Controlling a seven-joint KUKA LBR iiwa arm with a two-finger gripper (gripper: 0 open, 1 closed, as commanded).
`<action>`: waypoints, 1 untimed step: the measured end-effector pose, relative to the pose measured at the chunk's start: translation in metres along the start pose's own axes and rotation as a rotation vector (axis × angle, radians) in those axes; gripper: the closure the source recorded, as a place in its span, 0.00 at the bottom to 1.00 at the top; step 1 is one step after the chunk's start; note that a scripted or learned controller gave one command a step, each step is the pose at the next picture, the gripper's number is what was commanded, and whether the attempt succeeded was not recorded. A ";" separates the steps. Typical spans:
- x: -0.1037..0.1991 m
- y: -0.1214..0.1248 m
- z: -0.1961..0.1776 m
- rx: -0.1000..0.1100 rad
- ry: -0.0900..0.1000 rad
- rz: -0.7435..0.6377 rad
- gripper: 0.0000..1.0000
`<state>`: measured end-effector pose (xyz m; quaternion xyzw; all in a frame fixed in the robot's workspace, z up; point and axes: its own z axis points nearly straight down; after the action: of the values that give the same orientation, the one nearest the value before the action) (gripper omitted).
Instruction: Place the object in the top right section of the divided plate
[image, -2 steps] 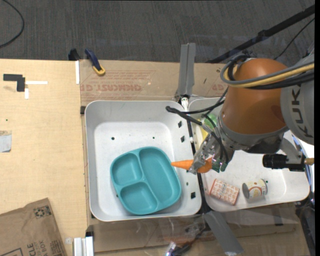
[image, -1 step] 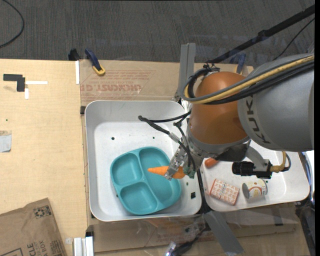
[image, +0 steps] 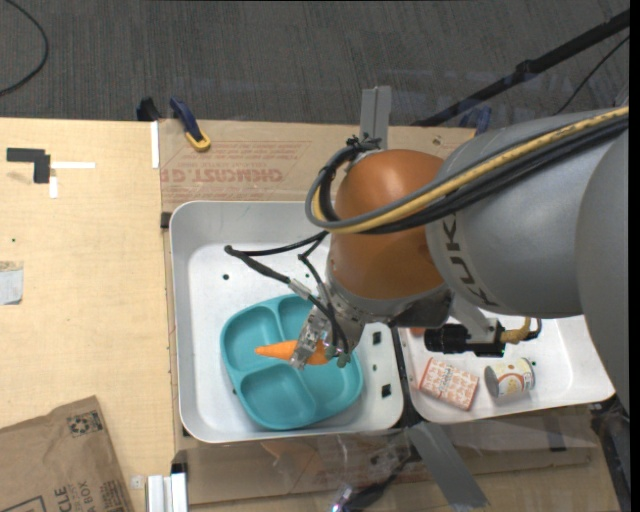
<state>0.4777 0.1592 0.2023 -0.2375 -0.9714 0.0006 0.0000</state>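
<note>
Plate (image: 285, 385) sits mid left bin (image: 195, 300), clear white floor all round. Gripper (image: 318, 345) pinches carrot's (image: 285, 351) thick end over plate centre; long axis near level, tip points left.

Two bins sitting side by side
The divided plate (image: 285, 385) is lying in the left bin (image: 200, 300); a small box (image: 448, 383) and cup (image: 509, 379) are lying in the right bin (image: 585, 365).

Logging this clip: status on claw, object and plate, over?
Claw low over teal divided plate, at orange carrot. Grip unconfirmed. Carrot lies across the plate's upper sections.
</note>
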 end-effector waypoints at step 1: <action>0.000 0.000 0.000 0.000 0.000 0.001 0.00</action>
<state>0.4778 0.1591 0.2023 -0.2379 -0.9713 0.0007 0.0001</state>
